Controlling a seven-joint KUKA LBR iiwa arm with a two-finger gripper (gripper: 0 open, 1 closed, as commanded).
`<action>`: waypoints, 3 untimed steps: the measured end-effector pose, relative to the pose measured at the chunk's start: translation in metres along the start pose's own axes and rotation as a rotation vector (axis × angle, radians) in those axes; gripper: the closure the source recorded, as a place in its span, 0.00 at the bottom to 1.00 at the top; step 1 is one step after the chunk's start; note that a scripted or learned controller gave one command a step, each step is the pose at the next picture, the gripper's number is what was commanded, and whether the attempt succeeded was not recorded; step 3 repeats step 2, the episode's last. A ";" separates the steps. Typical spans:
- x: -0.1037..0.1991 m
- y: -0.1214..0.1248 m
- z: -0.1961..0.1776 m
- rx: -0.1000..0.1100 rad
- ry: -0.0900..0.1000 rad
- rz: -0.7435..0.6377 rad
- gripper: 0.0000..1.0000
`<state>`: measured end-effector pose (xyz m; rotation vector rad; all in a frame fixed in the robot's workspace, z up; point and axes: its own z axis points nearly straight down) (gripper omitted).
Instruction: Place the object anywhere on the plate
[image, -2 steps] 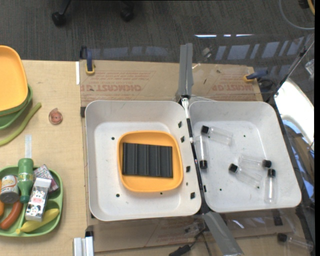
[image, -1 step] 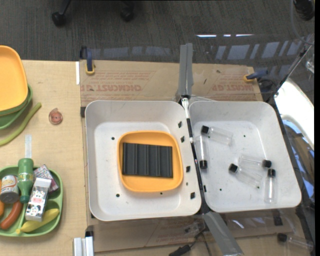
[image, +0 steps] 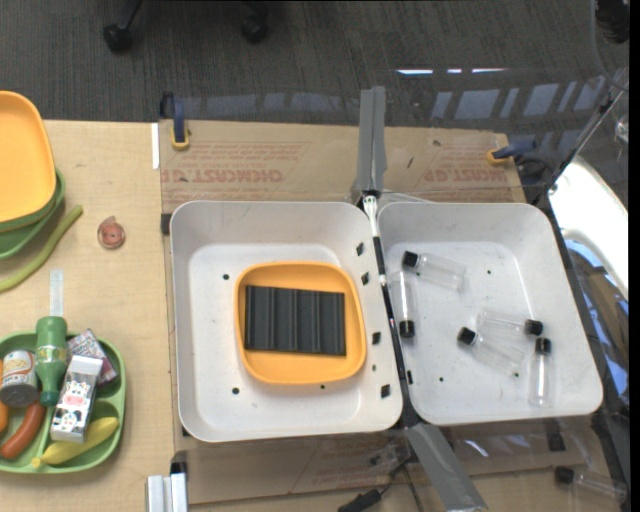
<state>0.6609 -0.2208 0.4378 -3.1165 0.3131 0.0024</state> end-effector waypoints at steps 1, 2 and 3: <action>0.000 -0.001 0.000 0.000 0.001 -0.002 1.00; -0.004 0.000 0.000 0.002 -0.001 -0.001 1.00; -0.004 0.000 0.000 0.002 -0.001 -0.001 1.00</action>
